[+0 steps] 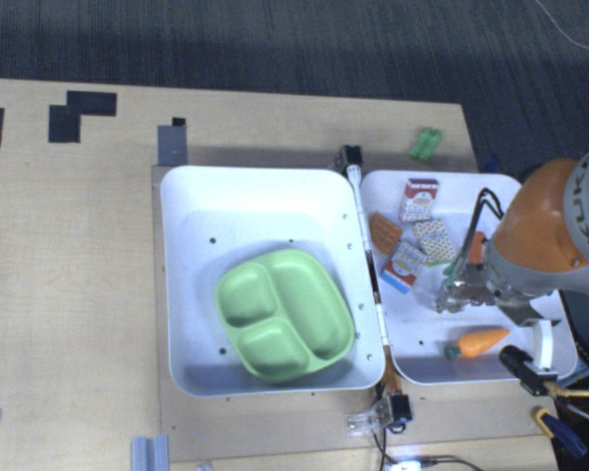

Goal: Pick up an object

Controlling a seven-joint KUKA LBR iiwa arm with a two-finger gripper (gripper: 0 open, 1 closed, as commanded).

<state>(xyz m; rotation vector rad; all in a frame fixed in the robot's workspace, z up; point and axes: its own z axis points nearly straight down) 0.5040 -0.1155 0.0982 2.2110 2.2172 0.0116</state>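
In the right bin (pixel 412 366) lie several small objects: a red and white packet (pixel 419 200) at the back, a patterned pouch (pixel 432 238), an orange-brown piece (pixel 385 231), a blue and white packet (pixel 403 263) and an orange carrot (pixel 478 342) near the front. The arm reaches in from the right, its orange band (pixel 536 226) above the wrist. My gripper (pixel 454 297) hangs low over the bin floor, between the packets and the carrot. The wrist hides its tips.
The left bin (pixel 191 214) holds a green divided plate (pixel 286 312). A small green object (pixel 425 144) lies on the bench behind the right bin. Cables and clips sit at the bench's front edge (pixel 388 420).
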